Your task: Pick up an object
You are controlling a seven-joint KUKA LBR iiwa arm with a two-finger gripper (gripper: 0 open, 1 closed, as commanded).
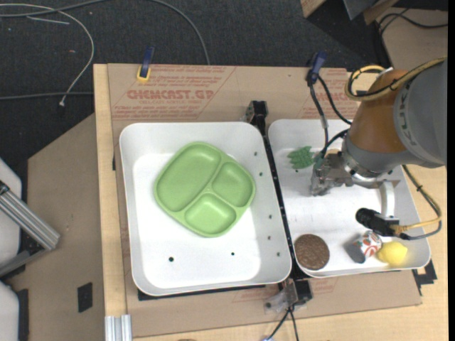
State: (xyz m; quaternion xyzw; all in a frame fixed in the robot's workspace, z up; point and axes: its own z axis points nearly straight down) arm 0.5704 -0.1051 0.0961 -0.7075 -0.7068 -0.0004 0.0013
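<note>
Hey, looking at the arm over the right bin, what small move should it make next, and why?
Probably a short shift toward the green leafy toy and then down. The hand hangs over bare bin floor just beside it, with nothing between its fingers, and that toy is the nearest thing to grab.

Green plate; white bins — brown disc; yellow ball.

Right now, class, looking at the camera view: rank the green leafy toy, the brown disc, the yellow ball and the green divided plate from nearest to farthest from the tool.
Measured from the tool:
1. Green leafy toy, just up-left of it.
2. Brown disc, at the right bin's near edge.
3. Yellow ball, in the near right corner.
4. Green divided plate, in the left bin.
</note>
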